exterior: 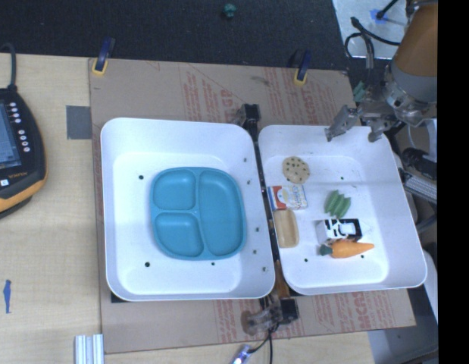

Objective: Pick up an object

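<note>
1. The bench top (45,226) is pale wood grain, overlaid by a brown cardboard sheet (173,89) printed with faint red lettering too blurred to read; 2 clamps, 1 with a yellow tip (102,58) and 1 blue (301,65), pin the sheet's far edge.
2. The left bin (113,203) is smooth white plastic with rounded corners, and holds a matte blue divided plate (198,212) with 3 compartments, lying near the bin's middle.
3. The right bin (397,256) is the same white plastic and holds the loose objects to pick.
4. A round tan cookie (295,169) with dark specks lies toward the bin's far left corner.
5. A small red and white packet (286,197) sits by the left wall; its printing cannot be read.
6. A tan bread roll (286,228), oblong, lies just nearer than the packet along the same wall.
7. A green pod-shaped vegetable (338,203) rests near the bin's centre.
8. A black and white block (342,228) touches an orange carrot (349,249) toward the near edge.
9. The gripper (357,129) hangs over the right bin's far edge, its 2 dark fingers spread apart and grasping nothing, well apart from every object.
10. A black and orange handheld pendant (10,154) with a screen rests at the bench's left edge.
</note>
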